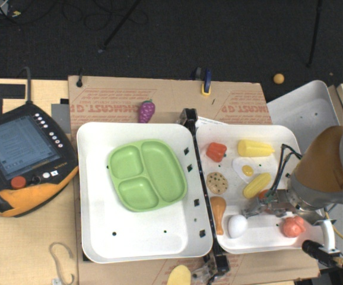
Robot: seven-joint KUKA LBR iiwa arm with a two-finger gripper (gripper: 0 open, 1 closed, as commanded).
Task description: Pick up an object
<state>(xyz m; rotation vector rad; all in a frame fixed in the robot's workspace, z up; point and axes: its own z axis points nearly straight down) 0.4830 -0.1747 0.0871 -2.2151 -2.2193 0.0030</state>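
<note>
Overhead slanted view of the desk (29, 236) with two shallow white bins side by side. The left bin (100, 218) holds a green divided plate (146, 174). The right bin (290, 136) holds toy foods: a red pepper (216, 152), a yellow corn cob (255, 148), a fried egg (244, 170), a second yellow piece (257, 185), a speckled cookie (217, 183), a tan drumstick-like piece (218, 209), a white egg (237, 225) and a reddish ball (293, 226). The grey arm (320, 171), with its orange band uppermost, reaches in from the right over the near right part of this bin. The pincer (265, 206) sits low between the second yellow piece and the white egg, near the reddish ball; its metal fingers appear slightly parted, though clutter makes this uncertain, and no item is seen between them. Outside the bins lie a purple grape cluster (146, 111) on the cardboard behind, a yellow lemon-like item (179, 274) at the front edge, and a control pendant (23, 156) at left.
</note>
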